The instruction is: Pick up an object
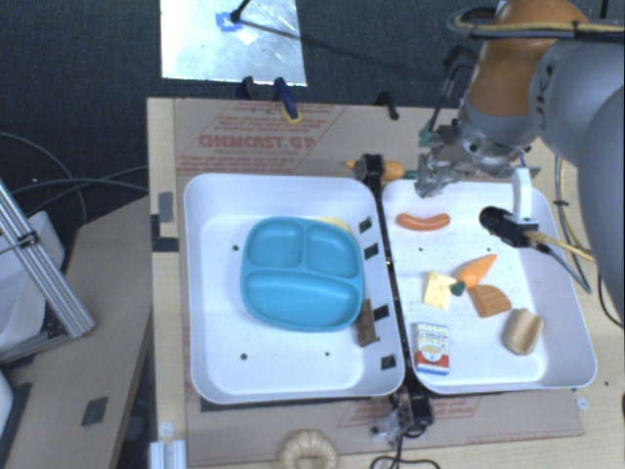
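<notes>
The right bin (pixel 562 306) holds several toy foods: a sausage (pixel 423 222), an orange carrot (pixel 477 269), a yellow cheese wedge (pixel 439 289), a brown bread slice (pixel 490 301), a tan bread roll (pixel 522 331) and a small milk carton (pixel 433 349). My gripper (pixel 431 183) hangs over the far left corner of this bin, just behind the sausage and apart from it. I see nothing in its grasp.
A blue divided plate (pixel 301 273) lies in the left bin (pixel 215 291), with a yellow item (pixel 337 224) behind it and a brown piece (pixel 366 326) at its right. An orange item (pixel 392 171) lies behind the bins. A pale ring (pixel 308 449) rests at the bench's front.
</notes>
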Controlling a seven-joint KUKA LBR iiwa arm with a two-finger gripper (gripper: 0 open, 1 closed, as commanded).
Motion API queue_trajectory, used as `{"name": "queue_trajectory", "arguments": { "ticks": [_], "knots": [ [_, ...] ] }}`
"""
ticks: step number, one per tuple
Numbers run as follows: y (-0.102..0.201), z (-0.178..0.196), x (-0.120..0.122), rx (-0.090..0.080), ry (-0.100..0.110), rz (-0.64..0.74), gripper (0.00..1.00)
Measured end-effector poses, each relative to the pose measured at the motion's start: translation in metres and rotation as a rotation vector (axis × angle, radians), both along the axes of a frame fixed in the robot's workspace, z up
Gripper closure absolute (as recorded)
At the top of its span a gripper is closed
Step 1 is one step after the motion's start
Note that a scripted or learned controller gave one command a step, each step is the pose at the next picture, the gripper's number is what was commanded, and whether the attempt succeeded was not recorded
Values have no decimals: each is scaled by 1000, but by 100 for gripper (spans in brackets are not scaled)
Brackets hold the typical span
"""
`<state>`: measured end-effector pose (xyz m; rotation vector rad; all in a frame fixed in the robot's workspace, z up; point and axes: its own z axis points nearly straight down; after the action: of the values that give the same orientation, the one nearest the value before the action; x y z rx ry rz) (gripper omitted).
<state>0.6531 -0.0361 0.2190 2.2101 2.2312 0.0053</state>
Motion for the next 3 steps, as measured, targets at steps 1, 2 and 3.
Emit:
{"name": "queue_trajectory", "arguments": {
  "ticks": [1,2,3],
  "knots": [
    [48,14,10,1,0,0,100],
    [58,4,9,-1,1,-3,100],
    [51,-4,14,-2,1,-9,100]
  ]
}}
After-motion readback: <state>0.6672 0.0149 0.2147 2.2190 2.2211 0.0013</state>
